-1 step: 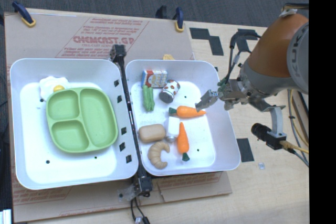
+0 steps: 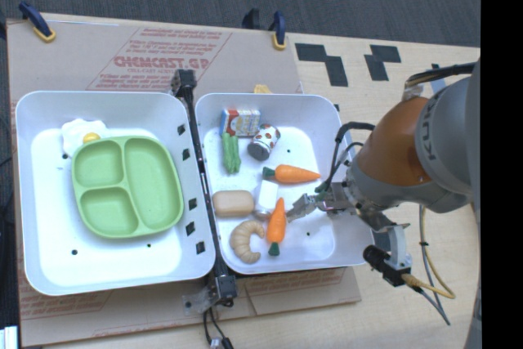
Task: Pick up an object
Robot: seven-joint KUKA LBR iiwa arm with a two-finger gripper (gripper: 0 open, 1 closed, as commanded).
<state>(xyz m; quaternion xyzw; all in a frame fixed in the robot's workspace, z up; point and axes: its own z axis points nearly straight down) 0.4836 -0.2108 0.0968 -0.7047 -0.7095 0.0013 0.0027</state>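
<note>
My gripper (image 2: 292,211) reaches in low over the right bin (image 2: 327,114) from the right. Its tip is beside the small orange carrot (image 2: 276,223), which lies upright in the view near the bin's front. Touching that carrot's upper end is a white block (image 2: 267,194). A larger carrot (image 2: 296,173) lies sideways just above the gripper. A tan bread piece (image 2: 233,203) and a croissant (image 2: 248,241) lie left of the small carrot. Nothing shows as lifted.
The right bin's back holds a small carton (image 2: 240,123), a green vegetable (image 2: 231,151) and a dark can (image 2: 263,141). The left bin (image 2: 41,257) holds a green divided plate (image 2: 127,184) and a fried-egg toy (image 2: 82,132). The arm's orange band (image 2: 400,147) hangs over the right rim.
</note>
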